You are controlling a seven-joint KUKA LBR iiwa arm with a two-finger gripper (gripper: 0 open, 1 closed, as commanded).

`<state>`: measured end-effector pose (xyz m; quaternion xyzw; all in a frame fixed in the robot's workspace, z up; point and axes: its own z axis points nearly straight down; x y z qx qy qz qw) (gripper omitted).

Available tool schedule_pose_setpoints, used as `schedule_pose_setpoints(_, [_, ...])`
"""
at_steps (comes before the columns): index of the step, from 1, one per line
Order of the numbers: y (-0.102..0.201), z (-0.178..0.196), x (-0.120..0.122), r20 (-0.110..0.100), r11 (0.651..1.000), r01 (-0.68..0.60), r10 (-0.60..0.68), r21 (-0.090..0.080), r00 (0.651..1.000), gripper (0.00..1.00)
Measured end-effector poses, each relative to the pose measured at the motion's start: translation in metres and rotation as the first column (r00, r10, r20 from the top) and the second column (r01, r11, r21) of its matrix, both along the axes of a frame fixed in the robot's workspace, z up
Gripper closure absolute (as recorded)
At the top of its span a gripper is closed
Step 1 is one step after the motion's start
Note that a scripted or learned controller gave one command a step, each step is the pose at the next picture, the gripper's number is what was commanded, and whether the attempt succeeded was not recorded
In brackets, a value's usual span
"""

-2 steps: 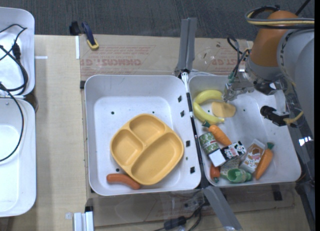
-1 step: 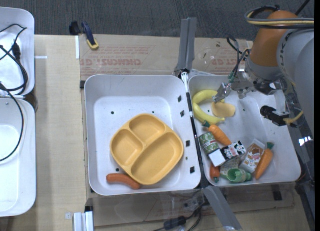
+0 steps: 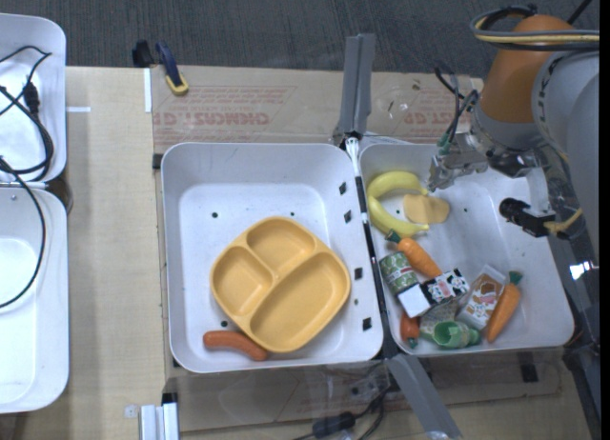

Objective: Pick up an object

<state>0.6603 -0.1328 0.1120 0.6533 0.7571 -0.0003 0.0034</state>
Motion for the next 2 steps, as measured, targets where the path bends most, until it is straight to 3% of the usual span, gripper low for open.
schedule_pose_setpoints(1, [0.000,0.000,0.000,0.000,1.000,0.000,0.000,0.000,1.000,0.00])
schedule_pose_setpoints(2, [0.027,-0.021,-0.032,-0.006,0.996,-0.091,0.091,0.004,0.996,0.00])
